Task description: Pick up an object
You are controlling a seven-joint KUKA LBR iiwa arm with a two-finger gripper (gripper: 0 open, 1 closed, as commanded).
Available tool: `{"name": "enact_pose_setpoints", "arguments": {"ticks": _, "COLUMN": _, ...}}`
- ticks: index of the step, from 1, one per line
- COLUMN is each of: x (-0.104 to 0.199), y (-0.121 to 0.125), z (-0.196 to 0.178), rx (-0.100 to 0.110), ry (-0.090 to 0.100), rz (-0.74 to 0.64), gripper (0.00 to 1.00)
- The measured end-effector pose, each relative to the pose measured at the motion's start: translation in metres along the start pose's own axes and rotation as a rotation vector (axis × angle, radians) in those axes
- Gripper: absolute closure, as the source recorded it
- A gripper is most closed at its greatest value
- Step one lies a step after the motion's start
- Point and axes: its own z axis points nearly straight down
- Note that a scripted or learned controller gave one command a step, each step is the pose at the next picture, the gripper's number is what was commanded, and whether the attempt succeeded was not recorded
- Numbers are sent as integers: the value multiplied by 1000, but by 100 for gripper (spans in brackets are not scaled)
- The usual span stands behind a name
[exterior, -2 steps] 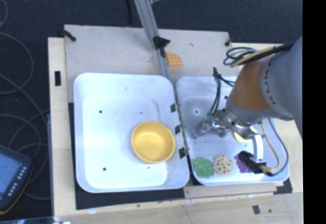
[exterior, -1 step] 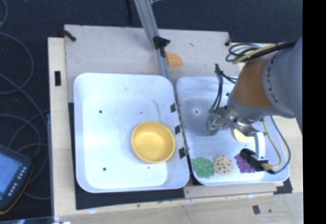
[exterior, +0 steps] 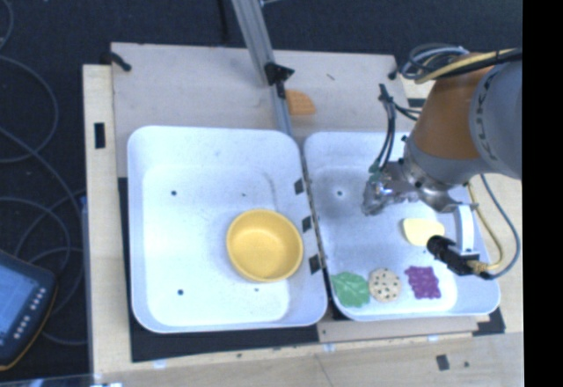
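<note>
My gripper (exterior: pixel 378 198) hangs over the middle of the right bin (exterior: pixel 343 167), above bare bin floor. A pale yellow flat piece (exterior: pixel 420 229) lies just to its right, partly under the arm. Along the bin's near edge sit a green leafy piece (exterior: pixel 350 288), a round cookie (exterior: pixel 383 285) and a purple piece (exterior: pixel 423 281). A yellow bowl (exterior: pixel 264 244) rests in the left bin (exterior: pixel 176 174). I see nothing between the fingers.
A grey metal post (exterior: pixel 251 20) slants up from the divider between the bins. A small orange object (exterior: pixel 300 104) lies on the bench behind the bins. Cables (exterior: pixel 479 240) loop off the arm at the right bin's right edge.
</note>
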Motion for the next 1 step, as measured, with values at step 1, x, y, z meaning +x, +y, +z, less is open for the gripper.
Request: {"name": "enact_pose_setpoints", "arguments": {"ticks": 1, "x": -1, "y": 2, "z": -50, "rx": 0, "ry": 0, "rz": 0, "gripper": 100}}
